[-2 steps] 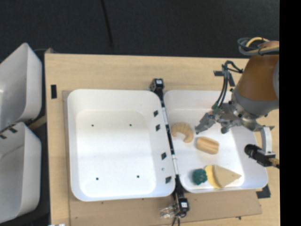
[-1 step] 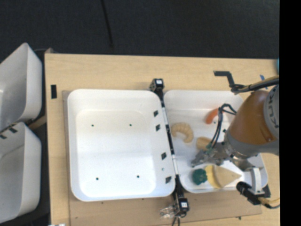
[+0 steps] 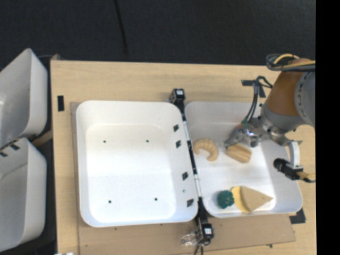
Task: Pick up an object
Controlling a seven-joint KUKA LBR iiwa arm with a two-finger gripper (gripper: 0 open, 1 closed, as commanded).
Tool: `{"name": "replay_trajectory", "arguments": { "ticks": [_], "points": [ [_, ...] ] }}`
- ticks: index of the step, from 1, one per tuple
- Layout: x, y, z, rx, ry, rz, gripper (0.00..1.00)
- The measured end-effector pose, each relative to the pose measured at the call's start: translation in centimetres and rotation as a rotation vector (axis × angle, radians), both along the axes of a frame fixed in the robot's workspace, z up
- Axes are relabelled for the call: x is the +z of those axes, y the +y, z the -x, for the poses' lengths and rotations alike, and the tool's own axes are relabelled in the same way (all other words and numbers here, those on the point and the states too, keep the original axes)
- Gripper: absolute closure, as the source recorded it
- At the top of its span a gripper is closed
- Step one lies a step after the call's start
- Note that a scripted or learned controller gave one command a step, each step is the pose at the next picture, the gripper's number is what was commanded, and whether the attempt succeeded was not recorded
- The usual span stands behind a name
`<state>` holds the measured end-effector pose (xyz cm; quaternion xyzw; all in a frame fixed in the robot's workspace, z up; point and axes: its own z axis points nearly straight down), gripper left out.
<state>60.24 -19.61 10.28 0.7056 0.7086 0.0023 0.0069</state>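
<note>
The arm (image 3: 289, 97) reaches in from the right, its orange band bright above the wrist, and its gripper (image 3: 243, 137) is down inside the right bin (image 3: 212, 116), near the middle of it. Right below the gripper's tip lies a small tan block (image 3: 239, 153) (it looks like a bread roll or a chunk of wood), so near that the two seem to touch, though I cannot tell whether they really do. Whether the gripper is apart or closed I cannot tell either; the metal parts blur together from up here, and nothing is plainly clamped.

Just to the left of the block, a pale croissant-shaped piece (image 3: 206, 148) curls on the bin floor, close to the divider between the bins. Farther toward the near edge of the same bin, a green lump (image 3: 225, 198) sits touching a yellow wedge (image 3: 253, 198), both well apart from the gripper.

The left bin (image 3: 127, 110) sits beside it on the wooden bench (image 3: 122, 78).
</note>
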Motion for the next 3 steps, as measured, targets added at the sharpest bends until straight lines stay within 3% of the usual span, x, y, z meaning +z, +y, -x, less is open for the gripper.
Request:
{"name": "replay_trajectory", "arguments": {
  "ticks": [1, 2, 3],
  "points": [
    [-0.2, 4.2, 1.6, 0.0, 0.013, -0.005, 0.0],
    [0.9, 3.9, 1.5, -0.004, 0.009, -0.005, 1.0],
    [0.9, 3.9, 1.5, -0.005, 0.009, -0.005, 0.0]
  ]
}}
